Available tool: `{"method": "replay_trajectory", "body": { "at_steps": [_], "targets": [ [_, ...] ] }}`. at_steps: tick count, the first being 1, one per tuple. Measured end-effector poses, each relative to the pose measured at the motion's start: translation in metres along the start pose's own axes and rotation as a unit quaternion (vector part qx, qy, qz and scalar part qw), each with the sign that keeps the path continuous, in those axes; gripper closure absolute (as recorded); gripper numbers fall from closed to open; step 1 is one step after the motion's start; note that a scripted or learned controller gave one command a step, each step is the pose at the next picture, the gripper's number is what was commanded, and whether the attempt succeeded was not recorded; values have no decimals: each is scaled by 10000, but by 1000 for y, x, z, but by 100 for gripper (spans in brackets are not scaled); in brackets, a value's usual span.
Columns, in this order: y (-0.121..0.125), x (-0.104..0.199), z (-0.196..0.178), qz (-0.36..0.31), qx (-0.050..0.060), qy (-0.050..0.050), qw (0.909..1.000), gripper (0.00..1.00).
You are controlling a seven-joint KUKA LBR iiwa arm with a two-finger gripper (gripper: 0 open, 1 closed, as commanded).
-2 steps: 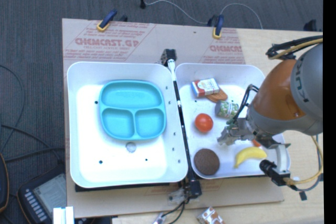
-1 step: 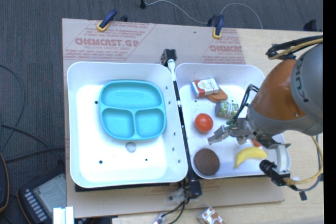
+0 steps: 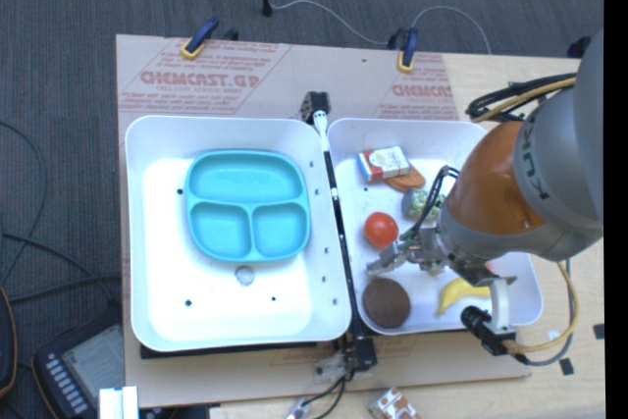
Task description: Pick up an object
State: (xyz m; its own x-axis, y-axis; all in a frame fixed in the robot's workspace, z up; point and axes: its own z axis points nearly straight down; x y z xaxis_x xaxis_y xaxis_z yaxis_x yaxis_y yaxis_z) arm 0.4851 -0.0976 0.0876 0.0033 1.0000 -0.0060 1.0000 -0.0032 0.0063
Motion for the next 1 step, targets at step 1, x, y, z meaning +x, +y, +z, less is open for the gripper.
{"method": "replay_trajectory", "body": {
  "at_steps": [1],
  "targets": [
    [2, 1, -11, -1, -21, 7, 10000, 100]
  ]
}}
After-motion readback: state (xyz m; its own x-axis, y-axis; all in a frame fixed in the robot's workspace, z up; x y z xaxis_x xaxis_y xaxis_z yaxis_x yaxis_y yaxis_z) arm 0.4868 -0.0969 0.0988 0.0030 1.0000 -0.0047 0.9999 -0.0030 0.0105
